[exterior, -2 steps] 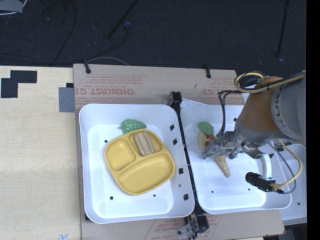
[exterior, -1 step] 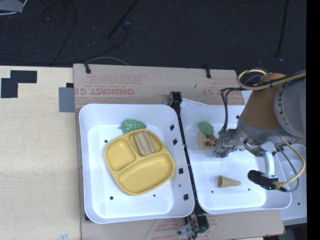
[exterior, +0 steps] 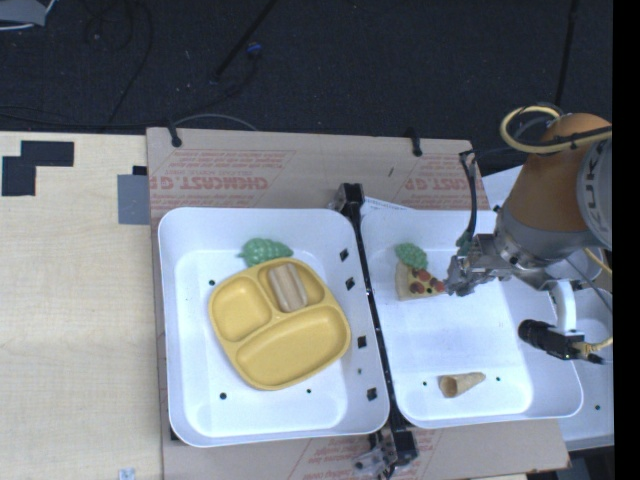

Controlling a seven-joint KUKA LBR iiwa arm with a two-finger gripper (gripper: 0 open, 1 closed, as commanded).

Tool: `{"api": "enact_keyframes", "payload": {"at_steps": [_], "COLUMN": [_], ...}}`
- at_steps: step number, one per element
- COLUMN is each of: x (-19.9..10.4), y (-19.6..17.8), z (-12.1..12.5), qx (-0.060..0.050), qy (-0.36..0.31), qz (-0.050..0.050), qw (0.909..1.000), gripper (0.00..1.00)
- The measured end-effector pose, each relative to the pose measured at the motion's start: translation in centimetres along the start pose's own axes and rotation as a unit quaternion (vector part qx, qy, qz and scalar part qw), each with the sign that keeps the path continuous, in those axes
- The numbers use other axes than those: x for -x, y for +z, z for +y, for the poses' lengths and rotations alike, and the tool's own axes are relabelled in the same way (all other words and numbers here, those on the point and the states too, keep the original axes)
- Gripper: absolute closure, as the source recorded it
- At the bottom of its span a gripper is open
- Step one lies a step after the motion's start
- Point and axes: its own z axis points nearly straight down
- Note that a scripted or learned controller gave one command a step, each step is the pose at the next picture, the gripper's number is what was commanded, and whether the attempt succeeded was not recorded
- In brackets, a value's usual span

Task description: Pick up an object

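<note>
On the worktop (exterior: pixel 70 298), a pale wood-grain surface, we see a flat sheet of brown cardboard (exterior: pixel 300 168) bearing two shallow white bins side by side. In the left bin (exterior: pixel 190 268), a smooth, glossy plastic container with rounded corners, lies a yellow divided tray (exterior: pixel 275 353) with three compartments, set at a slant. Its small upper-right compartment holds a tan, oblong piece shaped like a sausage (exterior: pixel 288 286); the other two compartments show bare yellow plastic. A green leafy piece (exterior: pixel 262 250) touches the tray's upper edge, resting on the bin floor. In the right bin (exterior: pixel 480 408) we find three small objects: a green leafy piece (exterior: pixel 410 256) near the upper left, a wedge resembling a pizza slice (exterior: pixel 415 286) just below it, tan with red spots, and a tan cone (exterior: pixel 460 382) lying on its side near the lower wall, well apart from the others. The gripper (exterior: pixel 462 276) hangs over the right bin, just beside the right edge of the pizza slice; the arm (exterior: pixel 560 178) shows its orange band above. We cannot tell how the fingers stand, since their tips blur into a dark mass, and no object is visibly between them.
</note>
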Motion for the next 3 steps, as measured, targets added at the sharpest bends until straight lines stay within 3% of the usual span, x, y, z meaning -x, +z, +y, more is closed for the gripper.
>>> {"api": "enact_keyframes", "payload": {"at_steps": [1,2,3], "x": [0.5,0.6,-4.6], "y": [-5.5,-8.3,-9.0], "z": [-0.9,-0.8,0.0], "qx": [0.0,-0.001,-0.002], "qy": [0.002,0.0,-0.002], "qz": [0.0,0.0,0.001], "qw": [1.0,1.0,1.0], "gripper": [1.0,1.0,1.0]}}
